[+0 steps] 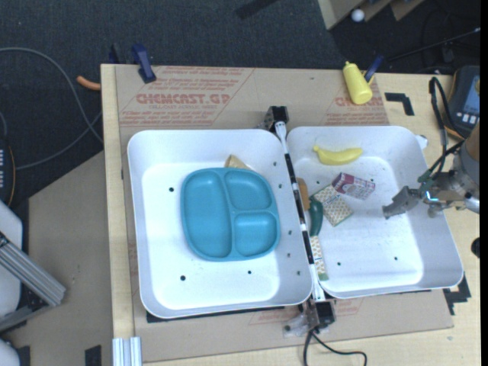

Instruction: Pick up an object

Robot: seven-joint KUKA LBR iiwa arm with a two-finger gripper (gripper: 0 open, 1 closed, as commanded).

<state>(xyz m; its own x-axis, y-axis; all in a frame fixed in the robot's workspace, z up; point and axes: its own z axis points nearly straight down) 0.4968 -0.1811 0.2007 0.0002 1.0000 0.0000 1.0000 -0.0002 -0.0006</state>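
My gripper (412, 206) hangs over the right side of the right bin (427, 250), open, with nothing between its fingers. To its left lie a small maroon and white carton (354, 184) and a patterned packet (332, 204). A yellow banana (338, 155) rests near the bin's far wall. A green item (316, 216) and an orange-brown item (303, 193) lie along the bin's left wall. The gripper stands apart from all of them, roughly a carton's length right of the carton.
The left bin (152, 204) holds a blue divided plate (229, 212) with a tan scrap (235, 162) behind it. A yellow bottle (356, 82) lies on the cardboard beyond the bins. The right bin's floor shows bare white below the gripper.
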